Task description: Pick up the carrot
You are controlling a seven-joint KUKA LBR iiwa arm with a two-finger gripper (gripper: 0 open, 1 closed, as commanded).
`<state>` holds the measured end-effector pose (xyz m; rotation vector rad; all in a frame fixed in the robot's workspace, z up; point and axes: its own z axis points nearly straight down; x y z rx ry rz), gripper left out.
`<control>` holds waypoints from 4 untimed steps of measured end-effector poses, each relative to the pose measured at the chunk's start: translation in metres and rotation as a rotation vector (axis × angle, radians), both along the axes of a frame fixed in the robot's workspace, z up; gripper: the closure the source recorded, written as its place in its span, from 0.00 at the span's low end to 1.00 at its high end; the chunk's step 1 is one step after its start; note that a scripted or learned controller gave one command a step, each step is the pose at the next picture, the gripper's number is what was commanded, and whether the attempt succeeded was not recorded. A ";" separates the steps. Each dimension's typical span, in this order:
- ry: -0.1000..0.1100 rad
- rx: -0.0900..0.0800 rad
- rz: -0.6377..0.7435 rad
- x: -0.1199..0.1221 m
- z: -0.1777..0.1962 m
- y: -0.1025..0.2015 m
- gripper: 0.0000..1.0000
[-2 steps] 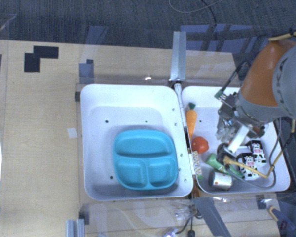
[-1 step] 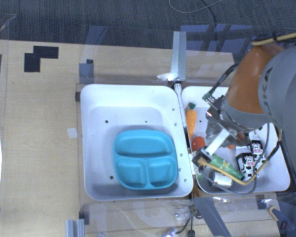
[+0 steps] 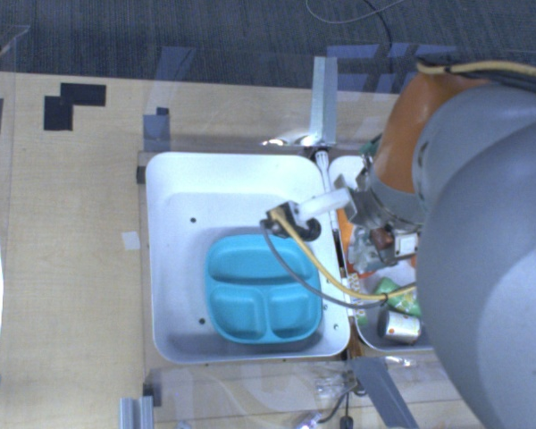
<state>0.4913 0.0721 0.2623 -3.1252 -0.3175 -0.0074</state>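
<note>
The carrot appears to be the narrow orange strip [image 3: 341, 239] that lies lengthwise along the left wall of the right shallow white bin [image 3: 368, 336], just beside the claw [image 3: 375, 250] and mostly hidden by it; I cannot tell whether the two touch. The claw hangs low over the left part of that bin, and whether it is spread or pressed together cannot be told, since the wrist and the bulky grey arm with its orange band [image 3: 402, 132] cover it from above. Nothing can be seen pinched in it. Just below the claw in the same bin sits a small green object [image 3: 389, 286], too hidden to name, and near that a shiny metal can [image 3: 398, 327] lies on its side by the bin's lower rim. Across the dividing wall, the left shallow white bin [image 3: 174, 231] holds a light blue plastic tray with three compartments [image 3: 261, 298], lying flat in the bin's lower right part. Both bins rest on the pale wooden worktop [image 3: 62, 239], which bears black tape shapes [image 3: 73, 104] well apart from the bins at upper left.
</note>
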 end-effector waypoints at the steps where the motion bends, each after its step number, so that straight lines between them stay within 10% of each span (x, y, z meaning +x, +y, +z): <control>1: 0.002 -0.001 0.117 -0.003 0.004 -0.060 1.00; 2: 0.003 0.000 0.046 -0.004 -0.005 -0.111 1.00; 3: 0.004 -0.001 0.340 -0.004 -0.009 -0.142 1.00; 4: 0.002 0.000 0.006 -0.003 -0.019 -0.101 1.00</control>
